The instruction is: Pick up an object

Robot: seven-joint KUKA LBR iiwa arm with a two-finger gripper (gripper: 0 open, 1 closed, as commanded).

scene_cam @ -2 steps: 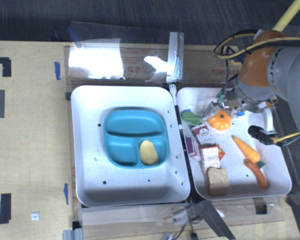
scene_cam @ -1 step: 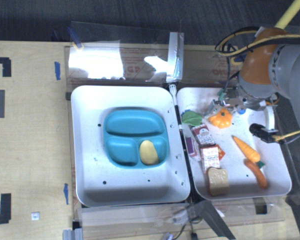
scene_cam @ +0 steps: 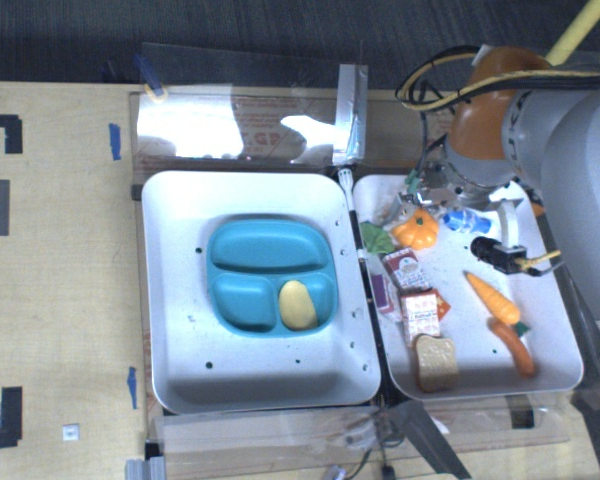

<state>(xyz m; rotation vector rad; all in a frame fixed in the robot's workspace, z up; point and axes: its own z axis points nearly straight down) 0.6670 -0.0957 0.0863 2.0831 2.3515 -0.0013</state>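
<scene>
My gripper (scene_cam: 421, 196) hangs over the back left corner of the right bin (scene_cam: 560, 368), just above a small orange pumpkin-like toy (scene_cam: 417, 231). Beside the toy lie a green leafy piece (scene_cam: 377, 238) and a blue item (scene_cam: 466, 220). A carrot (scene_cam: 495, 300) and an orange-red sausage-shaped toy (scene_cam: 516, 349) rest toward the right side of that bin. A maroon packet (scene_cam: 401, 266), a red and white packet (scene_cam: 422, 313) and a slice of bread (scene_cam: 436, 360) lie along its left side. Nothing is visibly held.
The left bin (scene_cam: 170, 358) holds a blue divided tray (scene_cam: 265, 248) with a yellow egg-shaped object (scene_cam: 297, 305) in its front right compartment. A purple item (scene_cam: 380, 293) lies against the wall between the bins. The grey arm covers the right bin's back right corner.
</scene>
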